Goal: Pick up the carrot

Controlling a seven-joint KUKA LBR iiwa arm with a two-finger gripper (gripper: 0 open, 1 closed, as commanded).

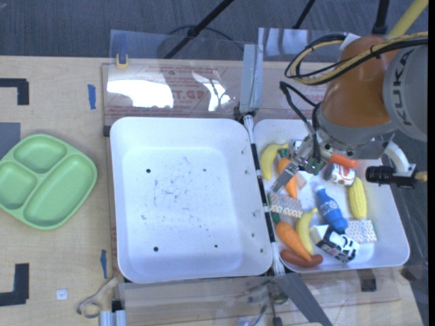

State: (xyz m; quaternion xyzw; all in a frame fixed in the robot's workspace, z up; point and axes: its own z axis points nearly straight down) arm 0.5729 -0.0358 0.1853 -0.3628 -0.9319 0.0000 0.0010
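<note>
A carrot (288, 234) lies in the right bin (397, 236), near its front left corner, pointing towards the bin's left wall. Another orange piece (292, 185) sits higher up in the same bin, right under my gripper (293, 171). The gripper hangs low over the bin's left half, among the toys, with the orange-banded wrist (357, 87) above it. Parts of the pile beneath it are hidden by the arm.
The right bin also holds a banana (270, 156), a blue bottle (331, 209), a corn cob (357, 197), a red sausage (301, 258), a checkered packet (360, 231) and a black-and-white toy (338, 244). The left bin (136, 134) adjoins it. A green divided plate (44, 180) lies far left.
</note>
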